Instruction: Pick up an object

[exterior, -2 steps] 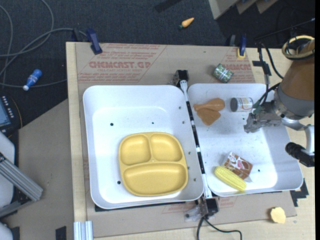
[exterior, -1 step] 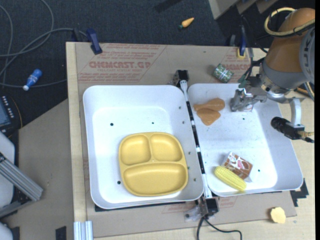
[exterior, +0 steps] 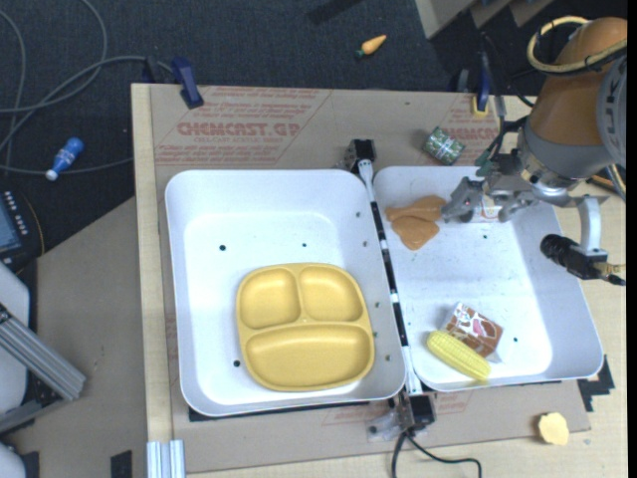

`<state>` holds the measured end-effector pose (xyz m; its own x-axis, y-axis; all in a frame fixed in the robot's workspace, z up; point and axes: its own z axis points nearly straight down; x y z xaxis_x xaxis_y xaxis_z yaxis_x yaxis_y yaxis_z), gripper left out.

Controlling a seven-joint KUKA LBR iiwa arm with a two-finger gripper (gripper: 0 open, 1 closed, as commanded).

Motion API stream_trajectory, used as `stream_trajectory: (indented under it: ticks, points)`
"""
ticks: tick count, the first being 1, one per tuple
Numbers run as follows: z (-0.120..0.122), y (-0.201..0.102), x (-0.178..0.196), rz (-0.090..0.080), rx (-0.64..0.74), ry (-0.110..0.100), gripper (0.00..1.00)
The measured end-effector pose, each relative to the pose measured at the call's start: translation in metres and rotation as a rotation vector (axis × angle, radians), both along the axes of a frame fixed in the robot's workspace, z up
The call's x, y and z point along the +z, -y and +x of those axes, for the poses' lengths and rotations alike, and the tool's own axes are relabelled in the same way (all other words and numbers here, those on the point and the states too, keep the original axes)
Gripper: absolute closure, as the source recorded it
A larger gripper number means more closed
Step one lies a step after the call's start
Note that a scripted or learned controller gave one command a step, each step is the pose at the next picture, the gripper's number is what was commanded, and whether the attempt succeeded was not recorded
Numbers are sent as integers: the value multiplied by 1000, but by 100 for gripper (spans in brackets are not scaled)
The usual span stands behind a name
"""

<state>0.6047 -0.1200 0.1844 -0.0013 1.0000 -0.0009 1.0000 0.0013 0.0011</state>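
Metal gripper [exterior: 481,200], finger state indeterminate, hovers in right bin [exterior: 557,307] beside flat tan piece [exterior: 415,222]; ridged corn [exterior: 458,356] lies near.

We see a counter [exterior: 249,132] topped with a brown cardboard sheet printed in red lettering. Two shallow white bins sit directly on it, side by side and touching along their inner edges: the left bin [exterior: 199,217] and the right bin [exterior: 557,317]. A blue clamp [exterior: 186,82] grips the sheet's far left edge. A small crumpled can [exterior: 443,145] lies just beyond the right bin, and a small yellow piece [exterior: 552,427] rests near the counter's front right corner.
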Motion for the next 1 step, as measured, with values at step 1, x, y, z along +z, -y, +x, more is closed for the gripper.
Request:
stream_trajectory:
  ticks: [1]
  points:
    - [38, 21, -92, 1, -5, -11, 0]
